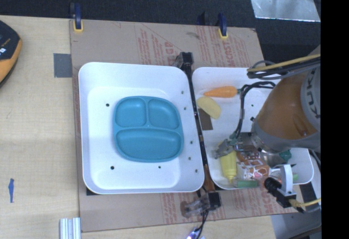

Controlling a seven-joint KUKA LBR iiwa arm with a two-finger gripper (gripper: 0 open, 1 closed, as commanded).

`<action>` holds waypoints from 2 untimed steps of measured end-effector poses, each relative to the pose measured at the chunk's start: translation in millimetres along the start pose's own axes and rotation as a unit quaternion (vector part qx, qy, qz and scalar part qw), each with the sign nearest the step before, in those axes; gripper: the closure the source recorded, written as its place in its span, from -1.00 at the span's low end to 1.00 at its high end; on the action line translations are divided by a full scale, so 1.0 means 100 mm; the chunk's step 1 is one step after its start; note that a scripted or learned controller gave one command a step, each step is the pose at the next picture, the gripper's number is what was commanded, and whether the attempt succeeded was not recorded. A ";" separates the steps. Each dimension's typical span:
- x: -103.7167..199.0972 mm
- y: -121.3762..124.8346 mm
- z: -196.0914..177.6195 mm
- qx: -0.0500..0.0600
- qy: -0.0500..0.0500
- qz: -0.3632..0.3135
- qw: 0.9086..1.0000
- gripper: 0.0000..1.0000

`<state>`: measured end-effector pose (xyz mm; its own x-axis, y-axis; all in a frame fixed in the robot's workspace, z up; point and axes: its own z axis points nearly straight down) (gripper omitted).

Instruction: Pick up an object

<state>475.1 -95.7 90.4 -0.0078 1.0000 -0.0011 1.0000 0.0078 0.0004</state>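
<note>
The right bin [218,75] holds several small objects. An orange carrot [221,91] lies near its far wall, and a pale yellow piece [209,107] sits just below it. A yellow bottle [228,165] lies at the bin's near left, with a green piece [246,183] and a red-and-white packet [252,168] beside it. My gripper [224,148] hangs low over the top end of the yellow bottle, reaching in from the right under the grey and orange arm [286,115]. The arm hides the right side of this bin.
The left bin [92,123] holds a blue divided plate [148,127]. A black divider [193,118] with clamps runs between the bins. Both bins rest on a cardboard sheet [136,41]. A yellow and black device [8,49] lies at the far left.
</note>
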 end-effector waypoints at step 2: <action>0.40 0.58 -1.07 -0.004 0.001 -0.001 1.000 1.00</action>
